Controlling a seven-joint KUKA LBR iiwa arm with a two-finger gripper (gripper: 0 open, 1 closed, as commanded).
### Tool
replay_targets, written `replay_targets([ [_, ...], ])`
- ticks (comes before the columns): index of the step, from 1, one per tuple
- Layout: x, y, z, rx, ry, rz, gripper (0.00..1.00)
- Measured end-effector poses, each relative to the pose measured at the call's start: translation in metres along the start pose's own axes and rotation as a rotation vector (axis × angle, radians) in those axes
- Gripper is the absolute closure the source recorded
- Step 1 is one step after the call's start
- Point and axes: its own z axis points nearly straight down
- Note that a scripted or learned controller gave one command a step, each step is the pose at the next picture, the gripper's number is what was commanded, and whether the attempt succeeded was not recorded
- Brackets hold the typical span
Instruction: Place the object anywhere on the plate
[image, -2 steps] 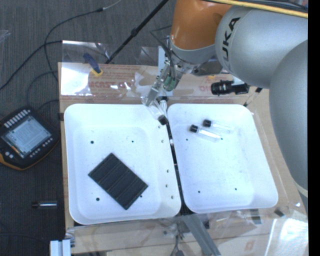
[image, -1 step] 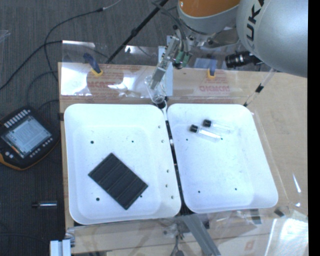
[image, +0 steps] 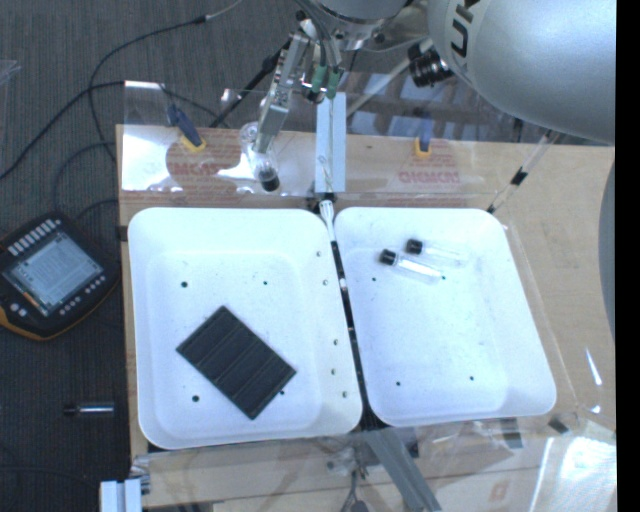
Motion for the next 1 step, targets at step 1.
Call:
replay_targets([
  [1, -0.0007, 0.0005, -0.0098, -0.002, -0.003, 0.001, 1.0],
])
